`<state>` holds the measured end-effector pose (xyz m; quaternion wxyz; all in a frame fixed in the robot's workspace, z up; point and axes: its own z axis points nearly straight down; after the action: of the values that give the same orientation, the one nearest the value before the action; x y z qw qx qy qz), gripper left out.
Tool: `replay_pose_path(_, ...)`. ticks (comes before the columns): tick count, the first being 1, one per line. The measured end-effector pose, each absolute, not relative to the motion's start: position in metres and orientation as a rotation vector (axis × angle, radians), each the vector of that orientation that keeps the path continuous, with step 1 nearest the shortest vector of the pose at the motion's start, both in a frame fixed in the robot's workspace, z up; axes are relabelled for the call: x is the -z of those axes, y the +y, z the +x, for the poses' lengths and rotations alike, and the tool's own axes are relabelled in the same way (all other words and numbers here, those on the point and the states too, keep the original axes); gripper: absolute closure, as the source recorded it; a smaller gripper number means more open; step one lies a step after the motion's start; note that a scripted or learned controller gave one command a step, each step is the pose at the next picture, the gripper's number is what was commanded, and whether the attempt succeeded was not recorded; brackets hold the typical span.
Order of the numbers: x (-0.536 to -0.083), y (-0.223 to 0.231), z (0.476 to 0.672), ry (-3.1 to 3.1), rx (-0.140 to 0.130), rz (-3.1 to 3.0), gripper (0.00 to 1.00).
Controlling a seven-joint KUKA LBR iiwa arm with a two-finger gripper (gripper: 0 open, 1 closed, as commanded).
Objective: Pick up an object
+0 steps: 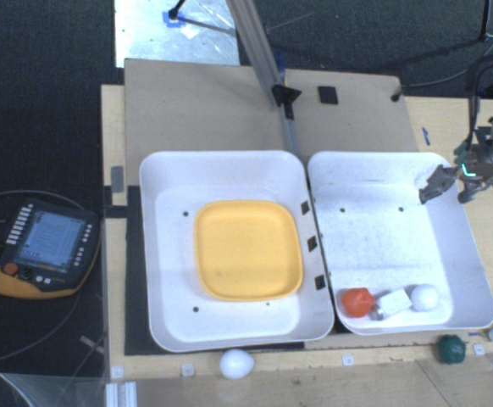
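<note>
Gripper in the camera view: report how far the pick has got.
Done: nothing is lifted. In hand: the gripper hangs open over the right bin's upper right corner, holding nothing. Left: reach the red object, white block or white ball along its near wall.

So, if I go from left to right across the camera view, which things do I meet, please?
Handheld control pendant → yellow plate in the left bin → red object → white block → white ball, these three in the right bin → gripper, open, above that bin's right edge.
</note>
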<state>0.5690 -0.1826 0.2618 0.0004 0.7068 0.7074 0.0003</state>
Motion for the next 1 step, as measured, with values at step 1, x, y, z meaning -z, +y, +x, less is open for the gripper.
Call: replay_pose_path(1, -0.2618, -0.1826, 0.5690, 2.222, -0.001, 2.220, 0.00)
